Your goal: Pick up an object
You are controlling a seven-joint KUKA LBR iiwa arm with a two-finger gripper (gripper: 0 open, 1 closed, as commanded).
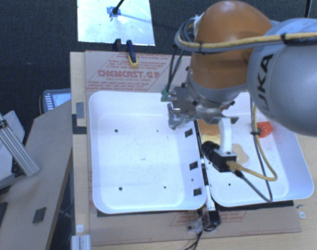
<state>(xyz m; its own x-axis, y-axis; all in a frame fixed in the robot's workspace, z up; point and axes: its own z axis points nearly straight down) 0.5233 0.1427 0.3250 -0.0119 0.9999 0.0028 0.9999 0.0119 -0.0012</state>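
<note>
The pincer (179, 120) is hovering at the left bin's (137, 160) inner edge, and I cannot tell its opening or any hold; it is best shifting over the right bin (288, 166), centring on the orange object (263, 129) before descending.

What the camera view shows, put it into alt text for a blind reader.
A grey and orange robot arm reaches in from the right, its gripper over the inner edge of the left bin. The right bin beside it holds a small orange object and a flat tan piece.
</note>
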